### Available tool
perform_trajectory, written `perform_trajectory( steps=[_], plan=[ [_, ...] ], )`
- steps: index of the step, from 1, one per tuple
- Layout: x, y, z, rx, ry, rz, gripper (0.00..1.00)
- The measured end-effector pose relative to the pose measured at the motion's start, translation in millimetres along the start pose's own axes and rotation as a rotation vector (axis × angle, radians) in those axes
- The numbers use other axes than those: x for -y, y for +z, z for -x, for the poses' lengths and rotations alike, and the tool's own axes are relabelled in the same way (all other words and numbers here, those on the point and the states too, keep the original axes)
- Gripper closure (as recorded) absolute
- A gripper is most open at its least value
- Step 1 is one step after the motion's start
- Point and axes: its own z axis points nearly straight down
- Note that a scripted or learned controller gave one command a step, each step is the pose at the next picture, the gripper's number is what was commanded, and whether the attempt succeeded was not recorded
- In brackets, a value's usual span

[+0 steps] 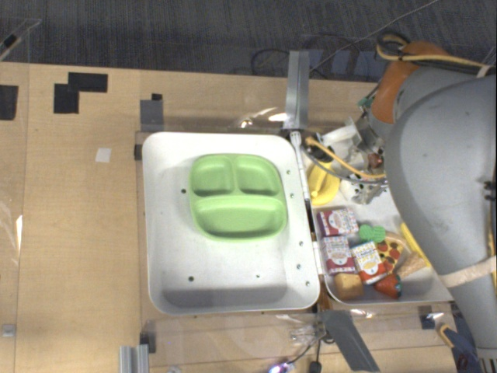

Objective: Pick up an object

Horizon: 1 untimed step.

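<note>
Across the top of my view, dark ribbed carpet [155, 14] is running behind the bench [70, 208], a pale wood-grain surface carrying black block markings [78, 90] at its far left. The grey arm [443, 177], smooth and rounded, is filling the right side, its orange band [396, 76] showing near the top with cables looping past it.

Left bin [163, 286]: shallow, white, matte, rounded corners, sitting just beside its twin. I am seeing a light green divided tray [236, 195] lying flat in its middle, three compartments, glossy plastic.

Right bin [423, 290]: partly covered by the arm. The gripper [359, 179] is hanging low over its far end, just beside a yellow banana-shaped piece [320, 181]; I cannot tell how it is set, since the wrist clutter is masking it.

Nearer me in that bin, small toys are crowding together: two printed cartons [337, 239] with dark red faces, a knobbly green piece [372, 232], a bright boxed item [368, 259], a brown rounded lump [349, 285], a red piece [388, 287]. All are lying loose on the bin floor.
</note>
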Motion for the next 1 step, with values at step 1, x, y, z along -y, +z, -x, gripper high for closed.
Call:
perform_trajectory(
  steps=[1],
  plan=[
    [3.6, 0.3, -0.1, -0.001, 0.005, 0.005, 0.0]
  ],
)
